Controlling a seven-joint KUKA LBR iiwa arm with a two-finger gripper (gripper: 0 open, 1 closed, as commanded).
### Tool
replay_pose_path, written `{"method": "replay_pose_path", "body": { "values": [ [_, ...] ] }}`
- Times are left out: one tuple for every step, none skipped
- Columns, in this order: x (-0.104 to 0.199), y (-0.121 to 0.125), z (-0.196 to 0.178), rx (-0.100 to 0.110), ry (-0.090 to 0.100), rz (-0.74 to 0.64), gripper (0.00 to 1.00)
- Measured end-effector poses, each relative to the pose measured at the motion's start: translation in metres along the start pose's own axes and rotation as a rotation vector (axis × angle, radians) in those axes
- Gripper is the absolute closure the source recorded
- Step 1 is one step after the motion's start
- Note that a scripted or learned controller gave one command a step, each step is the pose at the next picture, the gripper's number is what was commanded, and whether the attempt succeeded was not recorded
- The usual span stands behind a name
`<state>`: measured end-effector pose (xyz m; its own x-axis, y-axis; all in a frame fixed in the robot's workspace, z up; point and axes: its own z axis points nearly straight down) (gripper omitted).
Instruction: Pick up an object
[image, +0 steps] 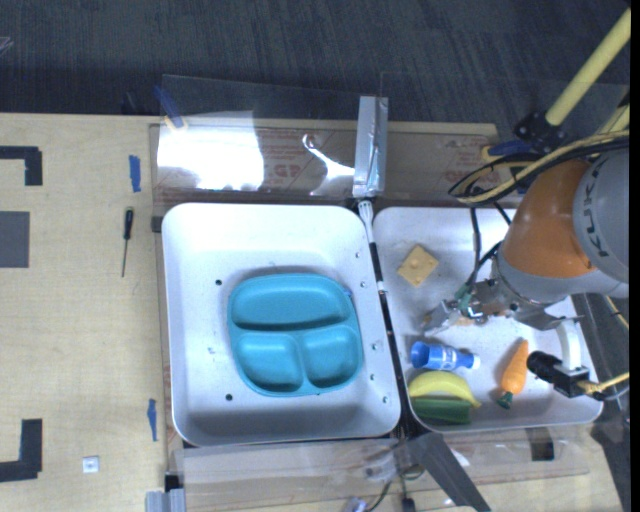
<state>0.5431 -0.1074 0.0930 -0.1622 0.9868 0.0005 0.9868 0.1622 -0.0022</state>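
My gripper (450, 312) hangs low over the middle of the right bin (440, 232), on the grey arm with the orange band. A tan square block (418, 265) lies just up and left of it. Right below it, a small blue bottle with a white cap (442, 356) lies on its side. A yellow and green object (442, 394) rests against the bin's front wall. An orange carrot with a green tip (513, 370) lies to the lower right. I see nothing held between the gripper's tips.
The left bin (190, 300) holds a blue divided tray (294, 331) in its middle. A metal divider (370, 150) and clear sheet stand behind the bins. Yellow cables (500, 165) trail at the upper right.
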Motion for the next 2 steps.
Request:
{"method": "replay_pose_path", "body": {
  "values": [
    [-0.013, 0.054, 0.005, -0.009, -0.003, -0.172, 0.00],
    [0.008, 0.005, 0.005, -0.007, -0.002, -0.206, 0.00]
  ]
}}
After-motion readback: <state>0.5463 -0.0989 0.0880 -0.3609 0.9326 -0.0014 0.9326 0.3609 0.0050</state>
